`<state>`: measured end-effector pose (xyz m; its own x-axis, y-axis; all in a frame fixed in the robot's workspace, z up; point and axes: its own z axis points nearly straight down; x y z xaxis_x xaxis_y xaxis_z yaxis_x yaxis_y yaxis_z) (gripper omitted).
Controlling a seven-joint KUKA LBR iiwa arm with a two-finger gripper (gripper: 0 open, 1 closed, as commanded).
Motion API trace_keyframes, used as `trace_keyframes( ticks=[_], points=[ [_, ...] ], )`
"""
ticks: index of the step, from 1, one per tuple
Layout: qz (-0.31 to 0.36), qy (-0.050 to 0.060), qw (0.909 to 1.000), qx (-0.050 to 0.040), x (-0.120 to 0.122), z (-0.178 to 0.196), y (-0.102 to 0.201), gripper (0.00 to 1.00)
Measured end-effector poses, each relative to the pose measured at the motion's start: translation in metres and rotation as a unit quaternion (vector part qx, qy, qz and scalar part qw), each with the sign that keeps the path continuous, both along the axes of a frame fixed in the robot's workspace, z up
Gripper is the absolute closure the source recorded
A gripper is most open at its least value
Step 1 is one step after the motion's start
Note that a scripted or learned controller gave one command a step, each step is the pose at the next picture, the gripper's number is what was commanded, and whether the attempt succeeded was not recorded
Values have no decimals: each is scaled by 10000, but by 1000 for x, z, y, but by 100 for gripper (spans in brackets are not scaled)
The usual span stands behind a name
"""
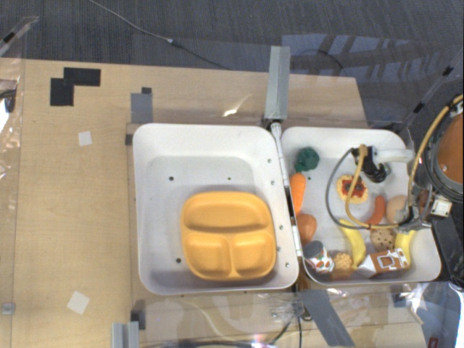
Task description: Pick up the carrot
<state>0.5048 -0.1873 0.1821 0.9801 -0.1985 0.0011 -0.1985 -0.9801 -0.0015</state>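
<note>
Over the right bin's (326,140) right side, the grey arm (451,154) reaches in, its end effector (419,210) low among the things there; I cannot tell whether it is spread or pressed together. One carrot (298,192) lies along this bin's left wall, well apart from the end effector. Two bananas (354,243) lie near the front wall. One yellow divided plate (228,234) sits in the left bin (167,158).

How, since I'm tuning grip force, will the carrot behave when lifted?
The carrot looks like smooth plastic, so probably stiff, light and slippery. Round and tapered, it may roll, though the bin wall beside it likely limits that.
</note>
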Motion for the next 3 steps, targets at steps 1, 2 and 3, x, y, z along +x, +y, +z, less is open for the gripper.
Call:
trace_keyframes(
  ticks=[1, 2, 3],
  points=[
    [-2, 1, 10000, -1, -7, -19, -19, 100],
    [-378, -16, 9993, 4, 4, 13, 5, 100],
    [-35, -21, 10000, 5, 4, 53, 46, 100]
  ],
)
